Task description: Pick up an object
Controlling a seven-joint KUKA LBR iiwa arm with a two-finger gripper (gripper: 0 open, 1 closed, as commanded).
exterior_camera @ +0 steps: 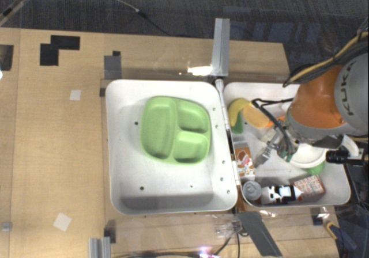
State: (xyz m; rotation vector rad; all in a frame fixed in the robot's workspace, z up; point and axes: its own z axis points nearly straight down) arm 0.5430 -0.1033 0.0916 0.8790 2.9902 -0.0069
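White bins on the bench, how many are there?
2. The left bin holds a green divided tray; the right bin beside it holds small clutter under the arm, which may hide more.

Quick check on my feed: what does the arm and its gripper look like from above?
The grey KUKA arm carries a broad orange band above the wrist, with black lettering on the grey shell. Black and yellow cables loop along it. The metallic two-finger gripper is silver-grey with dark fittings.

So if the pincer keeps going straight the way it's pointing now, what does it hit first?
Probably the small printed packet lying by the right bin's left wall. The pincer angles down and left toward it, though depth is hard to judge from above.
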